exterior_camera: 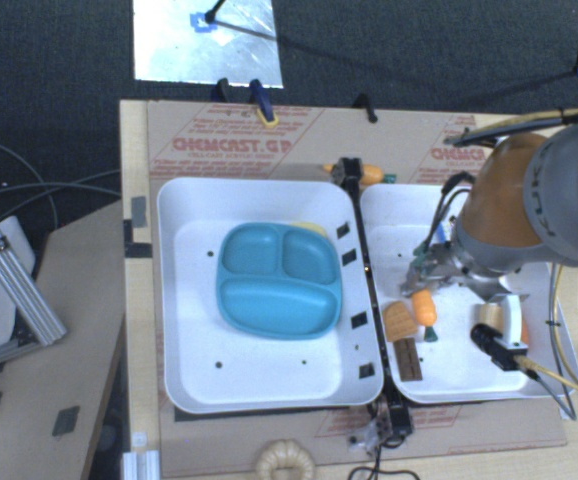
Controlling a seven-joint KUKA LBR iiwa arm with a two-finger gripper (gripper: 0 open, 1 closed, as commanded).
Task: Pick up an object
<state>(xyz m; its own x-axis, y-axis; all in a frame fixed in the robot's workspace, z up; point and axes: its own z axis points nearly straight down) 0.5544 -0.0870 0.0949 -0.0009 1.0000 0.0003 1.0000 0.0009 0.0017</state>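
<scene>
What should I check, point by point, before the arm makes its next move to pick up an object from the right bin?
1. Gripper is over the right white bin: ok.
2. A target lies near it: ok, the small orange rounded object sits just below the gripper.
3. Something is already between the fingers: cannot tell, the wrist hides them.
4. Target is free of neighbours: not ok, the tan rounded piece touches it, and the brown flat rectangular piece lies close.
5. Target is away from the bin wall: not ok, it lies near the divider between the bins.
6. The blue sectioned plastic plate is out of the way in the left white bin: ok.
</scene>
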